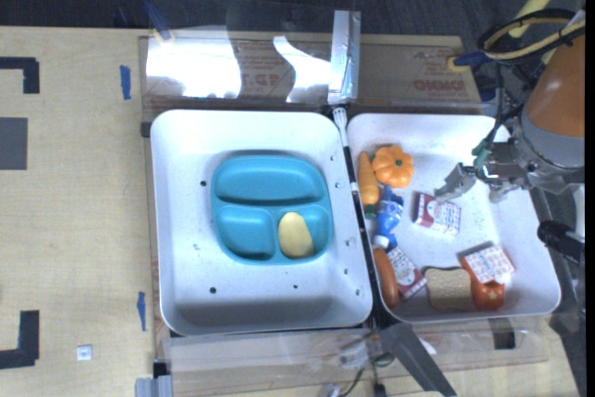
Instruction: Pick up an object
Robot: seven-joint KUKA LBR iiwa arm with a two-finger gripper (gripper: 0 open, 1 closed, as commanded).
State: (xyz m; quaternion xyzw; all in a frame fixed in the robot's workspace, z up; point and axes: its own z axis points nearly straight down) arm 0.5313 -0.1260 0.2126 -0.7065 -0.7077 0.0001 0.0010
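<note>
step: approach, nothing held | gripper [474,179] over right bin [530,228], fingers apart | next: descend onto small red-white carton [438,215] just beside, close

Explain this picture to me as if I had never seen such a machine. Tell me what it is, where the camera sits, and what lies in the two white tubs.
The camera is fixed above a bench and looks down at a slant. On the right is a grey robot arm with an orange band; it ends in a two-finger pincer, hovering above the right bin. Nothing is visibly held between its fingers.

The left bin holds a blue divided tray with a pale yellow lump in one compartment.

The right bin holds a jumble of small things: a little orange pumpkin, a red and white packet, a blue and white bottle, and more packets and toy foods near the front edge.
</note>
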